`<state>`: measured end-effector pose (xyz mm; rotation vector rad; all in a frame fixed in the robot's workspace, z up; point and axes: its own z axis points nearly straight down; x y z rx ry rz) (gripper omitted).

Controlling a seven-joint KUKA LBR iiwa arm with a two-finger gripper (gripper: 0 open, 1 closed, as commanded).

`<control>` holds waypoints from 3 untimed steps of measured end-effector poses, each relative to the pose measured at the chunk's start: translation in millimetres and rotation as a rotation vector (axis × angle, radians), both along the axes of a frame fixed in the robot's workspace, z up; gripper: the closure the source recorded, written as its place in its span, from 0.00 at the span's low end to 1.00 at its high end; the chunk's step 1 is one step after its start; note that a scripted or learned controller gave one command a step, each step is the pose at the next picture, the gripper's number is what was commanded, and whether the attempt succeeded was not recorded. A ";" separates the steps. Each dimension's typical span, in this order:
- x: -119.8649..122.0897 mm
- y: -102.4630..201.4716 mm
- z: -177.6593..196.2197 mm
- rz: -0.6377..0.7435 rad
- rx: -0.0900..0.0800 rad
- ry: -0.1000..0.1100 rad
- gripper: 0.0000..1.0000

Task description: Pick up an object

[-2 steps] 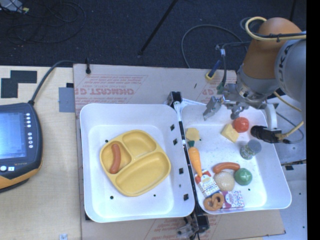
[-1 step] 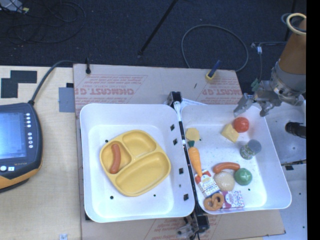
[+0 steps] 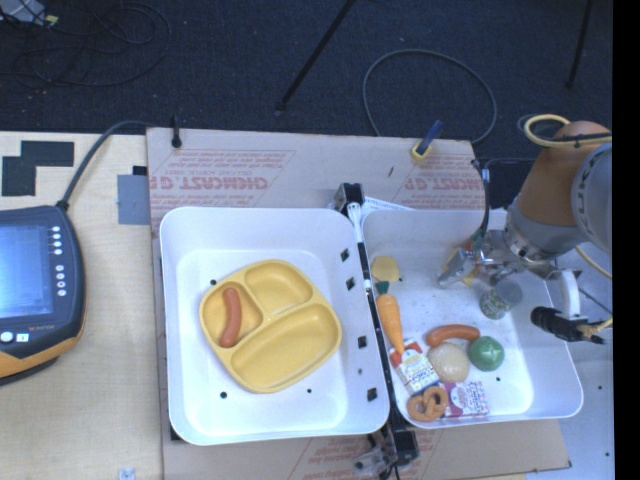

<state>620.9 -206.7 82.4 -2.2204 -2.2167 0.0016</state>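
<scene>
gripper (image 3: 468, 266) hangs low over the upper part of the right bin (image 3: 545, 408), its two metal fingers spread apart and nothing between them. it seems placed there to come down on one of the toy foods, since the bare floor beneath it offers nothing to take.

the candidates lie toward the near side of the bin from the fingers. a sausage (image 3: 453, 334) is closest, just below them, with a pale round piece (image 3: 450, 361) beside it and a green ball (image 3: 487, 353) a little to the right. a carrot (image 3: 389, 325) lies further left along the divider, and a small yellow piece (image 3: 384, 269) sits level with the fingers, also to their left. a pretzel (image 3: 431, 403) and a printed packet (image 3: 467, 398) rest well apart at the near edge.

across the divider, well to the left, the left bin (image 3: 190, 268) holds a yellow divided plate (image 3: 290, 343) with a second sausage (image 3: 232, 316) in one compartment; that one looks out of the arm's present line.
</scene>
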 end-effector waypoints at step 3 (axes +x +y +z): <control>-41.1 66.5 2.8 0.000 0.001 0.004 0.00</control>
